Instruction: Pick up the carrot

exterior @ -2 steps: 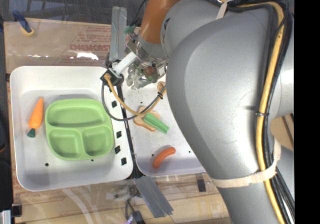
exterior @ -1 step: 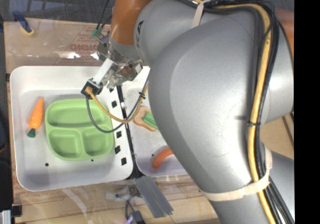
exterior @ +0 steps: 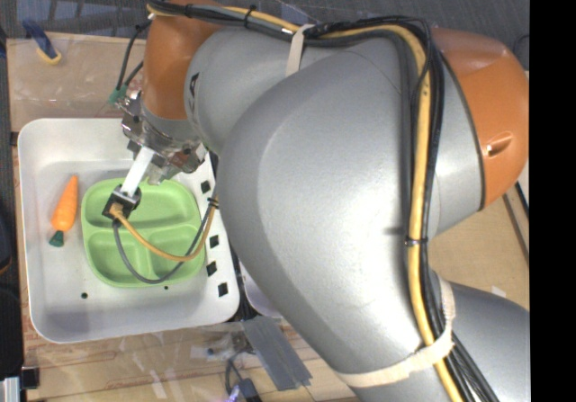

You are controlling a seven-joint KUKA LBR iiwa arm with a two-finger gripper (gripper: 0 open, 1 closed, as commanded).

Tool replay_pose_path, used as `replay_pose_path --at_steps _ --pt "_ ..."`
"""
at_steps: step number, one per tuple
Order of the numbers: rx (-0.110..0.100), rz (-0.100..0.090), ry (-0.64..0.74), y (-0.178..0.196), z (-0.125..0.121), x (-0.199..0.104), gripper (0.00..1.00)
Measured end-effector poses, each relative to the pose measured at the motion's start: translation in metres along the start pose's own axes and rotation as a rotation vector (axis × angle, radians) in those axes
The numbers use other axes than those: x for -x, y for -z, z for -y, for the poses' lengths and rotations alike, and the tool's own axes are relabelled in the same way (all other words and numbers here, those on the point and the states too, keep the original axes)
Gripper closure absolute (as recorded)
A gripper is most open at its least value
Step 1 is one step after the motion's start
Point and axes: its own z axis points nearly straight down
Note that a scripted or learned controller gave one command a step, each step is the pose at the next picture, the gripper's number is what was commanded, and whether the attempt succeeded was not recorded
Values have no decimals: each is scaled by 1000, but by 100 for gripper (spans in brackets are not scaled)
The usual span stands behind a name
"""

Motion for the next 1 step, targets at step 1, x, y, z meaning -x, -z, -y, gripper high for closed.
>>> replay_pose_path --at_steps 1 --pt "5 -5 212 81 142 35 100"
